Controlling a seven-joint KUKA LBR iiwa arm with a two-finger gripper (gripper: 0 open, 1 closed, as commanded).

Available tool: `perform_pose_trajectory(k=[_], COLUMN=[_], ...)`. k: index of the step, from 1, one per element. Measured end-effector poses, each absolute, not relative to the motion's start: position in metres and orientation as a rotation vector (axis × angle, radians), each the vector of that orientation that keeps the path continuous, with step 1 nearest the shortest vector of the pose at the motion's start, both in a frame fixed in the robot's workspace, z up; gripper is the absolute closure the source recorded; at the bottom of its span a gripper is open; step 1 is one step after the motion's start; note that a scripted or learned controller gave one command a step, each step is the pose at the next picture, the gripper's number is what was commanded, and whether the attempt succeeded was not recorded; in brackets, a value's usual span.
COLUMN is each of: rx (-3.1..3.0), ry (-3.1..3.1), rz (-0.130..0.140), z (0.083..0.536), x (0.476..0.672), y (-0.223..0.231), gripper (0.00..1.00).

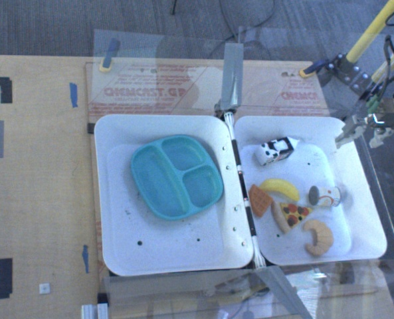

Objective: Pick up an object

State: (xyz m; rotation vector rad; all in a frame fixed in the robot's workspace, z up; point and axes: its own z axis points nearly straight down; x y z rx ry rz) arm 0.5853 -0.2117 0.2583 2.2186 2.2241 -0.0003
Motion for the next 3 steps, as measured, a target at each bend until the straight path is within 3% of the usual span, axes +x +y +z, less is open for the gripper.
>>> perform_pose_trajectory(k=[1,2,3], rx=[2.36,2.365,2.407], ry=[2.07,2.061,2.018], rz=[0.001,0.002,-0.001], z=[0.095,0.105,0.202], x=[0.552,0.552,0.555], y=[-0.184,-0.187,-0.157], gripper=[0.0,1.0,1.0])
